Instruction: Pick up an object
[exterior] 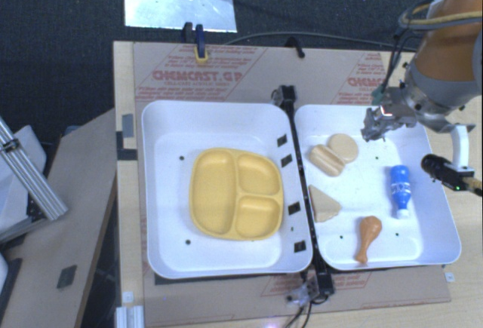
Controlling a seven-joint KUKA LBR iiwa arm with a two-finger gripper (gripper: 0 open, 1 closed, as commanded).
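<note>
Reaching in above the right bin, gripper poised just beyond the round bun; finger spacing impossible to tell. Upper arm cut off. Bottle and drumstick nearer than bun.

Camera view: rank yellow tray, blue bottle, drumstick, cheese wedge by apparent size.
1. Yellow tray, largest by far.
2-3. Blue bottle and drumstick: too alike to rank.
4. Cheese wedge, slightly smaller, though close to those two.
</note>
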